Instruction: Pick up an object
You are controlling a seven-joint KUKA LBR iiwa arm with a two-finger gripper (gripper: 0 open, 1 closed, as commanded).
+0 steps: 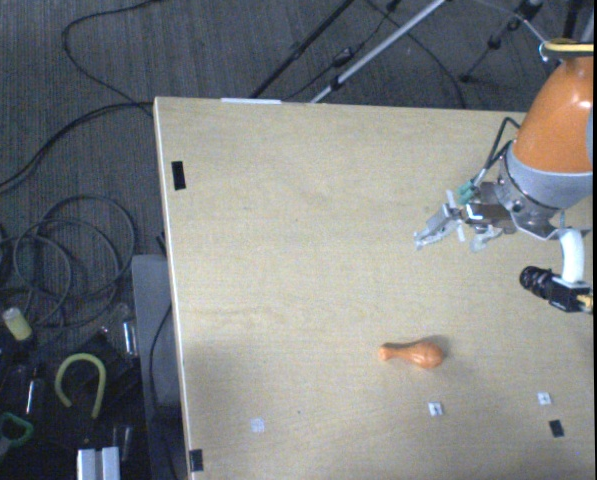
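Observation:
A small orange gourd-shaped object (413, 353) lies on its side on the pale wooden bench top (298, 228), towards the front right. My gripper (448, 235) hangs at the right side of the bench, up and slightly right of the object, well apart from it. Its silvery fingers (430, 231) are spread open and hold nothing. The grey wrist with the orange band (558, 128) reaches in from the right.
Small white tags (435, 408) and black marks (178, 175) dot the bench surface. The bench's left edge drops to a floor with coiled cables (58, 258) and tools. Tripod legs (398, 28) stand behind the far edge.

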